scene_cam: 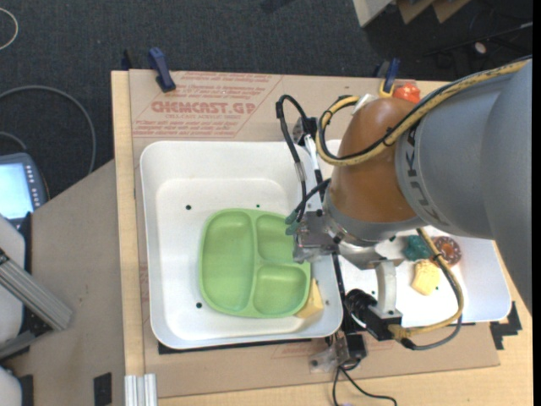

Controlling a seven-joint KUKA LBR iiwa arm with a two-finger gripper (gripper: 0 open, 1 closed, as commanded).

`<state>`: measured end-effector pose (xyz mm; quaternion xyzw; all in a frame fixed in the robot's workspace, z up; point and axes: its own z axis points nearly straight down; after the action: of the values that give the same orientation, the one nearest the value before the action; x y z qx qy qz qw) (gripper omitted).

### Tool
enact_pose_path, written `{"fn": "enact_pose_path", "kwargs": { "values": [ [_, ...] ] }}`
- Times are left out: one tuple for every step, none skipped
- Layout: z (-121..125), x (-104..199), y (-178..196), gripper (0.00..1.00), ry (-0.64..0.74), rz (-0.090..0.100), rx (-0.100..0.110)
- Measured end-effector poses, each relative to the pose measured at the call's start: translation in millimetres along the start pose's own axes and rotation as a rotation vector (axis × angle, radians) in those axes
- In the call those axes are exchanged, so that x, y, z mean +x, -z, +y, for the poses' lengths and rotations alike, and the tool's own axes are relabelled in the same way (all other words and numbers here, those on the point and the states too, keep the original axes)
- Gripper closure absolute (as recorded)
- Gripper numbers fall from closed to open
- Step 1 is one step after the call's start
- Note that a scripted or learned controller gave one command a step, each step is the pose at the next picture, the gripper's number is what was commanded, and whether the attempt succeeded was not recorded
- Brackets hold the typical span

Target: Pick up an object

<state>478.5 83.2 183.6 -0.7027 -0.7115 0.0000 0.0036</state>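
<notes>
A light green divided plate lies in the left white bin, toward its front right. A pale yellow wedge-shaped piece leans at the plate's front right corner. My arm's orange wrist band and grey body cover the seam between the bins. The gripper reaches down at the plate's right edge. In the right bin lie a teal object, a brown patterned round item and a yellow object.
Black and yellow cables loop off the wrist over the left bin's right wall. A blue clamp sits on the bench's back left edge. A cardboard sheet lies under the bins.
</notes>
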Motion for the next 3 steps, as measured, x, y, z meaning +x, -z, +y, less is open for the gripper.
{"fn": "enact_pose_path", "kwargs": {
  "values": [
    [22, 53, 125, 1.0, -0.004, 0.001, -0.02],
    [-2, 123, 13, 1.0, -0.006, -0.006, 0.009],
    [44, 72, -28, 1.0, -0.019, -0.009, 0.0]
  ]
}}
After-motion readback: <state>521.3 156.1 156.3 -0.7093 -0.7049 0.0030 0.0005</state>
